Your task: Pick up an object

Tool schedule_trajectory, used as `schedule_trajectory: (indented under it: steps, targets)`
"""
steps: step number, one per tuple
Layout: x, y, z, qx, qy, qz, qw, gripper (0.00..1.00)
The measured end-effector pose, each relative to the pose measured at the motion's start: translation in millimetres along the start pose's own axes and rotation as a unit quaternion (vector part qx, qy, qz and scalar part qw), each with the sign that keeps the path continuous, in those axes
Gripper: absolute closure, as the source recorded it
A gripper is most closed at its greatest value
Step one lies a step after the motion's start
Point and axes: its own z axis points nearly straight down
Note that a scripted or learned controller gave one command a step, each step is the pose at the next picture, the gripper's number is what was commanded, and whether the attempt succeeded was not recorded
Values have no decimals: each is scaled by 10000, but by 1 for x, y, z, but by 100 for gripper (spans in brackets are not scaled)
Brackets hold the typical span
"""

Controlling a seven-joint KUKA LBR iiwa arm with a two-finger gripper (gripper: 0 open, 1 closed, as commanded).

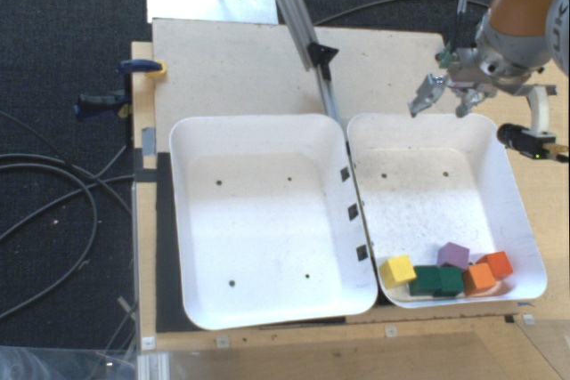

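Zero progress on the actual pick so far, going by how things sit. Camera view, looking down at a slant: two shallow white bins side by side on the bench (223,67), and I'll use the right bin (512,191) as my landmark for everything.

All the candidate objects are huddled in the near corner of the right bin: a yellow cube (397,270) closest to the divider side, a dark green block (436,280) touching it, a purple cube (453,254) just behind the green one, then an orange cube (479,278) and a red-orange cube (498,263) out toward the bin's outer wall. They're packed tight, mostly touching each other.

The pincer (443,100) hangs above the far rim of the right bin, well apart from that pile. Its fingers look spread apart, with nothing between them.

The left bin (183,191) sits just beside the right bin, sharing the middle wall.

So what's left is basically the whole job: travel to the near corner, come down, close on one block, lift. My guess is the crowding makes a clean grab tricky, with the yellow cube being the most exposed.
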Motion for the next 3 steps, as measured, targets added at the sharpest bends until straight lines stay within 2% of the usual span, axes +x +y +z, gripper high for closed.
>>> schedule_trajectory:
  steps: [1, 2, 3]
  targets:
    - [0, 1, -12, -21, -6, -20, 10000, 100]
    - [48, -23, -75, -35, 11, -21, 10000, 100]
    - [45, -23, -71, -10, 3, 1, 10000, 0]
